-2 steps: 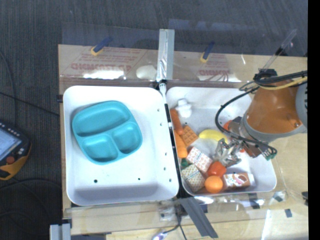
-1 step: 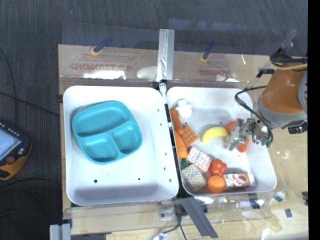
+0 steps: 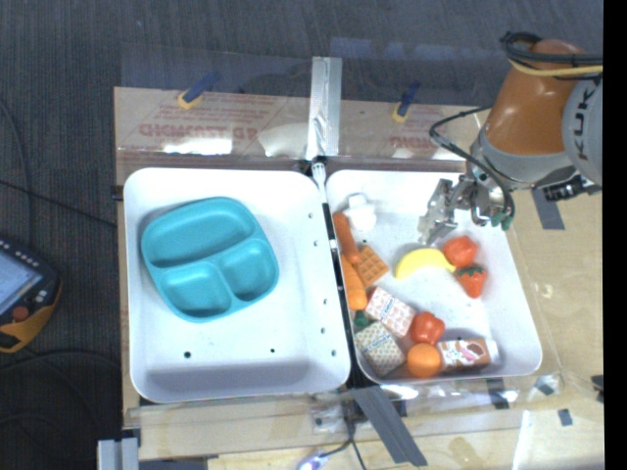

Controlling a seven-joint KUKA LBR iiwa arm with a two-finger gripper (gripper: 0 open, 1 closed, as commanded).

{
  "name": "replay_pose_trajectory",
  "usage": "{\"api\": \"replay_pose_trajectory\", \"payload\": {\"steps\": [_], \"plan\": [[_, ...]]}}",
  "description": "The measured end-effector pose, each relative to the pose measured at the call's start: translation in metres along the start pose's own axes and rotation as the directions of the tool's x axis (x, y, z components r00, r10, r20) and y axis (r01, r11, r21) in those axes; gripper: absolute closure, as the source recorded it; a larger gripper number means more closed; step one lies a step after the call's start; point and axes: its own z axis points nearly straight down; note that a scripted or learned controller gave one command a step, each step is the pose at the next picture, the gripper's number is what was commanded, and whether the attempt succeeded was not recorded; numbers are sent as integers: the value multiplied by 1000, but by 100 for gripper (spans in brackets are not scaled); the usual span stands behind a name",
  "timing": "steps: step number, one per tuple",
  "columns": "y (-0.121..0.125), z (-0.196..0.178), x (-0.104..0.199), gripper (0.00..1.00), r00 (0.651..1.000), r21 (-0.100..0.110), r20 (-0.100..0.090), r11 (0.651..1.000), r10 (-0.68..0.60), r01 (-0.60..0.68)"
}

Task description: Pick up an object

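Note:
My gripper [image 3: 438,225] hangs over the upper right part of the right bin [image 3: 519,302], fingers pointing down and slightly apart, with nothing between them. Just below it lie a yellow banana [image 3: 423,261] and a red-orange tomato [image 3: 459,252]. A strawberry [image 3: 472,280] sits to the right of the banana. Along the bin's left side lie a carrot [image 3: 346,253], a waffle [image 3: 369,263] and a white piece [image 3: 359,212]. Lower down are a pink-and-white box [image 3: 390,311], a red pepper [image 3: 426,328], an orange [image 3: 423,360] and a small carton [image 3: 464,353].
The left bin [image 3: 157,360] holds a teal divided tray [image 3: 208,256]. A ridge [image 3: 333,282] separates the two bins. A handheld device [image 3: 20,297] lies off the bench at the far left. Cables trail from the arm's wrist at the upper right.

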Motion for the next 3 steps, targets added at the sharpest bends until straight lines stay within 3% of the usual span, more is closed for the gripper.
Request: {"api": "replay_pose_trajectory", "payload": {"steps": [1, 2, 3], "plan": [[-52, 62, 33, 100, 912, -1, -4, 912, -411, 411], [-52, 62, 33, 0, 912, -1, -3, 912, -411, 411], [-48, 78, 43, 0, 891, 6, 5, 891, -453, 453]]}}
